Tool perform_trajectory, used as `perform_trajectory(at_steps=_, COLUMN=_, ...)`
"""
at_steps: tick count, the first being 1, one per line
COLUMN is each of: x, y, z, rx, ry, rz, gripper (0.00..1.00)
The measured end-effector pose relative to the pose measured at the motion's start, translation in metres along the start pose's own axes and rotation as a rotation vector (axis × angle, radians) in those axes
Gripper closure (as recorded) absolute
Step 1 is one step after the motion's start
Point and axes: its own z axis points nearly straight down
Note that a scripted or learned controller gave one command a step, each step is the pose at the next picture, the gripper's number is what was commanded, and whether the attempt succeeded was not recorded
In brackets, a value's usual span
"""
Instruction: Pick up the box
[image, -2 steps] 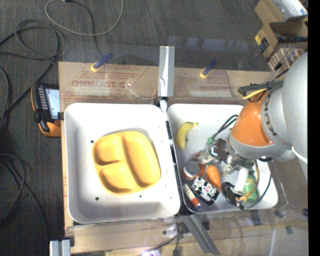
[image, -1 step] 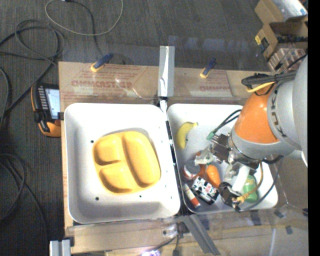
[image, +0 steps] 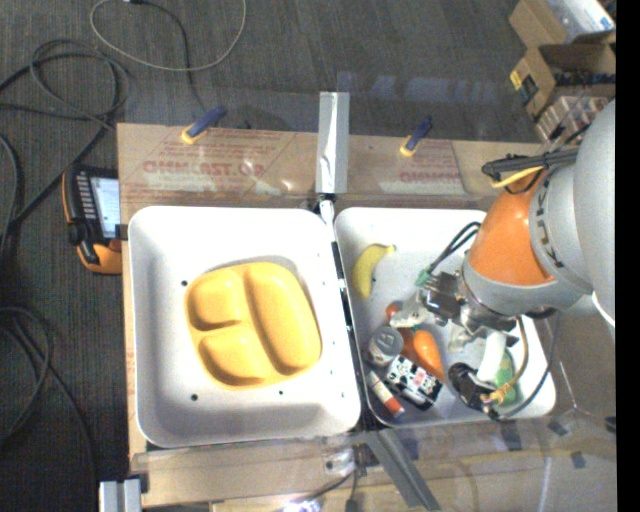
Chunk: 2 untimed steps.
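The box (image: 411, 379), small and dark with white and red print, lies near the front of the right bin (image: 352, 262). My gripper (image: 432, 312) hangs over the middle of that bin, just behind the box and above an orange carrot (image: 427, 350). Nothing can be seen held in it. The grey arm with its orange band (image: 512, 245) reaches in from the right and hides the bin's right part.
A banana (image: 370, 266) lies at the back of the right bin. A round grey can (image: 385, 346) sits left of the carrot, and a small red item (image: 391, 405) lies by the front wall. A yellow divided plate (image: 254, 322) sits in the left bin (image: 160, 240).
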Motion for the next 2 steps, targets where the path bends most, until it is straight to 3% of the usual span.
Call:
perform_trajectory(at_steps=1, x=0.012, y=0.057, z=0.044, rx=-0.010, ry=0.002, rz=-0.163, gripper=0.00)
perform_trajectory(at_steps=2, x=0.010, y=0.093, z=0.028, rx=0.000, ry=-0.001, rz=-0.164, gripper=0.00)
